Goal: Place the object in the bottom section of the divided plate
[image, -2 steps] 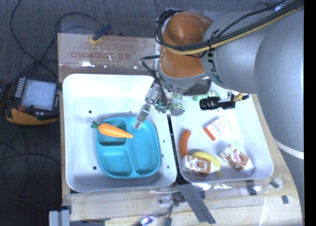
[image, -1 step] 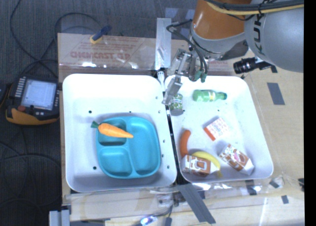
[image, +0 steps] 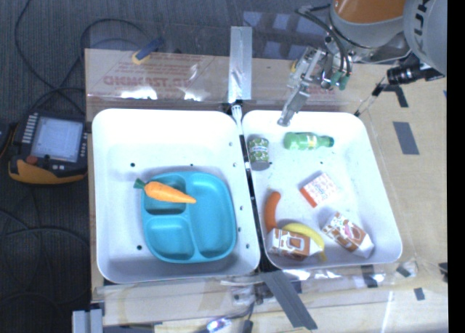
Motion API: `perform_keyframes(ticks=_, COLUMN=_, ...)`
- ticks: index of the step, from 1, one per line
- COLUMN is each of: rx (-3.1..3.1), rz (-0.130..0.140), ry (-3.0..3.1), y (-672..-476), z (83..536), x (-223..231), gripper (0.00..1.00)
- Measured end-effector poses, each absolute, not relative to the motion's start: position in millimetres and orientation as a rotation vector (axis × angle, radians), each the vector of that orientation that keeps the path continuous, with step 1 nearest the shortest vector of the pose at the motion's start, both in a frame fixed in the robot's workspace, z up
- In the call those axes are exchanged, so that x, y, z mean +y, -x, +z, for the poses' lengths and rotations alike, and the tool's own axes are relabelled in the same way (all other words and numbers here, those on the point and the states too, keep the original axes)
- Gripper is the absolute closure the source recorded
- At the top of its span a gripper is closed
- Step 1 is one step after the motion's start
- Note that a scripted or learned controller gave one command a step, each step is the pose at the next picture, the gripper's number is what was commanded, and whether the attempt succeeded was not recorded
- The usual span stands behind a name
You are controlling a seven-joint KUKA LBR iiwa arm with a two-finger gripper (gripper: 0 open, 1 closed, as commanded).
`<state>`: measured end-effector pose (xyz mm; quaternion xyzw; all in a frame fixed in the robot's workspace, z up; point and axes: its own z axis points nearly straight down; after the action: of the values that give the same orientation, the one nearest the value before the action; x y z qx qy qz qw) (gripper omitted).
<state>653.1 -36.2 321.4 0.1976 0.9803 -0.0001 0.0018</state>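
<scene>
A blue divided plate (image: 211, 233) sits in the left bin (image: 116, 150). An orange carrot (image: 168, 193) with a green tip lies across the plate's upper-left section, its leafy end over the rim. The plate's lower-left and right sections hold nothing. My gripper (image: 288, 115) hangs over the back edge of the right bin (image: 381, 201), well away from the carrot and the plate, just left of a green bottle (image: 308, 141). Nothing shows in its grasp.
The right bin holds a small can (image: 258, 149), a red and white box (image: 320, 189), a sausage (image: 271, 209), a banana (image: 305, 233) and two small cartons (image: 347, 233). A handheld pendant (image: 47, 147) lies left of the bench.
</scene>
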Motion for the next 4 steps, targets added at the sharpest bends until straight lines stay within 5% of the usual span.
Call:
perform_keyframes(ticks=2, rx=2.843, rz=-0.005, ry=-1.329, y=-629.9, z=308.3, x=-188.3, gripper=0.00)
perform_keyframes(ticks=3, rx=2.768, rz=-0.001, ry=-1.485, y=-593.3, z=238.2, x=-223.2, gripper=0.00)
perform_keyframes(ticks=4, rx=2.609, rz=-0.001, ry=-1.750, y=-543.7, z=278.4, x=-223.6, gripper=0.00)
